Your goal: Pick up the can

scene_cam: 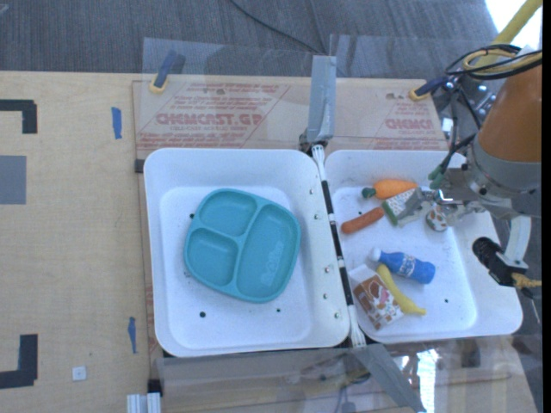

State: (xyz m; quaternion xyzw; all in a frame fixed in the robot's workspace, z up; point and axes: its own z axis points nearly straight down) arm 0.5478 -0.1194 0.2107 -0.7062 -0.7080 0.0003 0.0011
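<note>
The gripper (433, 199) hangs low over the right bin (491, 317), at the end of the grey arm with its orange band. From this slanted look down on it, I cannot tell whether it is released or clenched, and nothing can be seen held in it.

Just beside the gripper, on the side nearer the camera, is a small pale round thing with a dark and red mark. I take this for the can (437, 219). It seems to stand upright on the bin floor, so its long axis points up and only its round top shows. Whether the gripper touches it cannot be told.

This is the relation that matters. The can lies almost under the gripper, a touch toward the camera, so the coming move is probably a short shift that way and a straight descent.

Close on the gripper's far side from the arm lie a green-and-white wedge (398, 206) and a carrot (394, 188), which could get nudged. Farther off are a blue bottle (408, 267) and a banana (401, 290). Well apart, in the left bin (164, 231), is a teal divided plate (243, 244).
</note>
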